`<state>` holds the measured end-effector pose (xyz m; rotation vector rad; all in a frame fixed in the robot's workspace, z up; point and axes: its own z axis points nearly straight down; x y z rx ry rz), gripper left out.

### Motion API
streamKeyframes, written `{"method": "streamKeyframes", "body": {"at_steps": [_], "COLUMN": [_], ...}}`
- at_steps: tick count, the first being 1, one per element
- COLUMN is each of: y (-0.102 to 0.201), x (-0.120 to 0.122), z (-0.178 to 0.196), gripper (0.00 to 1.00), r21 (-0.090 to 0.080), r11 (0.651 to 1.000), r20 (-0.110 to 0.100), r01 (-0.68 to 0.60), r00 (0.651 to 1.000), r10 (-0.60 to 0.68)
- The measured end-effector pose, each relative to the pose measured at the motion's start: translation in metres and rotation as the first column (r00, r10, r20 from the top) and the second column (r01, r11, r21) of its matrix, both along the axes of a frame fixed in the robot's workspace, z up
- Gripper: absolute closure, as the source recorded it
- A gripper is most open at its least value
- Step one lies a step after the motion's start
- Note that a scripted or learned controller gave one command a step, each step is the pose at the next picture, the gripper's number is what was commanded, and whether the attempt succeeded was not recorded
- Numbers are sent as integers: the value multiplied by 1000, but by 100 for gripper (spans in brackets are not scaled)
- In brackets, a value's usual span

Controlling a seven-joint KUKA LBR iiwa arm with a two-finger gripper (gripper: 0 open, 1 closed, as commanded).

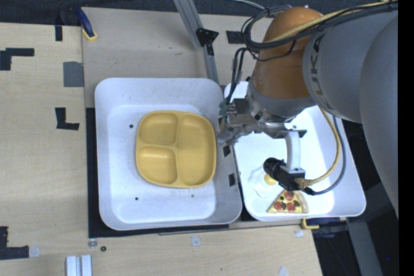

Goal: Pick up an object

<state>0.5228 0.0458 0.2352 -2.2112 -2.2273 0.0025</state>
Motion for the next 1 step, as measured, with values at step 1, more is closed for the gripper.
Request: {"method": "streamKeyframes", "body": {"at_steps": [1], "y": [47], "x": [6], "z": [3], "gripper": [100], "r21": [0], "r11": [1000], "r20": [1], "r01": [0], "r00": [1000], "r10": [0]}}
